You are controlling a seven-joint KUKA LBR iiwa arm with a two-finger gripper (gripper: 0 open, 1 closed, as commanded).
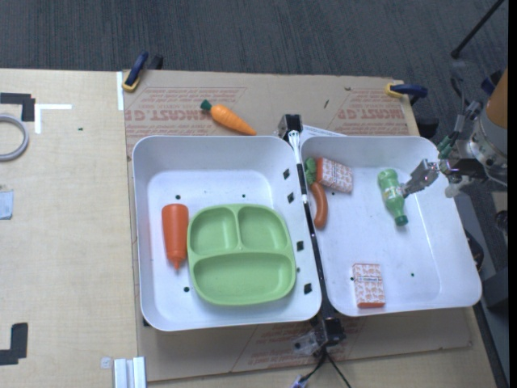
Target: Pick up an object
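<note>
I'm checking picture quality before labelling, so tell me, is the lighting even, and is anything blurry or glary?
Camera view: lighting is soft and even, shadows faint under the green plate and along the bin walls; no strong glare on the white plastic; the green bottle and carrot read clearly; the end effector at the right edge looks slightly soft, its fine detail hard to make out.

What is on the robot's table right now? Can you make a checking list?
Surface: two white bins, left bin and right bin, on cardboard.
Job's things: green bottle, hot dog, two snack boxes in the right bin; orange cylinder and green divided plate in the left.
Clutter: toy carrot outside the bins.
Grippers: gripper beside the bottle, touching unclear.
Cables: black cable at the front edge.
Surroundings: clamps, grey carpet.
</note>
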